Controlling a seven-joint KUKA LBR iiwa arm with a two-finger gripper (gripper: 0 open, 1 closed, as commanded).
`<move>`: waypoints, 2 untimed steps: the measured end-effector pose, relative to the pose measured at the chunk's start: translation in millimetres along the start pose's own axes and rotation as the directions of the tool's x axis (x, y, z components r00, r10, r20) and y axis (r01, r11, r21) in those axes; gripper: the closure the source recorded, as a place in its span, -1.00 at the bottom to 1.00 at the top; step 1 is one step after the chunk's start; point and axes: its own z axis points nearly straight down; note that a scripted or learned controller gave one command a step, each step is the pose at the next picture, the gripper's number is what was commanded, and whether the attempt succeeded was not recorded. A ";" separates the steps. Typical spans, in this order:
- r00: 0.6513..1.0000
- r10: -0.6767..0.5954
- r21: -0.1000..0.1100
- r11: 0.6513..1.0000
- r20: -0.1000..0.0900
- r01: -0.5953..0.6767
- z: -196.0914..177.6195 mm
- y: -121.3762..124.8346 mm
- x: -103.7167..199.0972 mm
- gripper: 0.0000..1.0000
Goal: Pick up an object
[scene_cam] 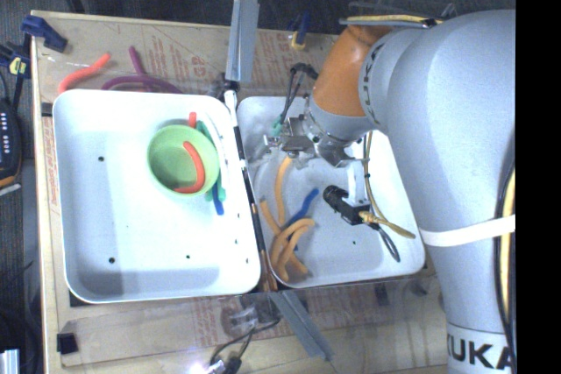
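Smooth plastic sitting on a rough board

The left bin [96,223] and right bin [351,257] are showing glossy white plastic. The green bowl [171,155] is looking matt. The tan tubes [289,243] are looking rubbery, the bench [166,44] is showing rough printed board, and the arm [456,101] is gleaming smooth grey.

Left bin [131,263] open below bowl [168,158]; right bin [346,263] perhaps cluttered.

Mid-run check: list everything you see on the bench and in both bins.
Bins: two, white, side by side.
Bowl: one, green, left bin.
Curved piece: one, orange-red, inside the bowl.
Stick: one, blue, left bin, by the bowl.
Tubes: several, tan, right bin, by the shared wall.
Strip: one, blue, right bin, middle.
Hose: one, purple, bench behind left bin.
Arm: one, grey with orange band, over right bin.
Hand: one, metal-grey, right bin's far end.
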 end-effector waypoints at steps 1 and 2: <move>1.000 -0.001 -0.001 1.000 0.005 0.001 19.5 4.3 -2.0 -1.00; 1.000 -0.005 -0.004 1.000 0.003 0.005 7.8 5.7 -0.2 1.00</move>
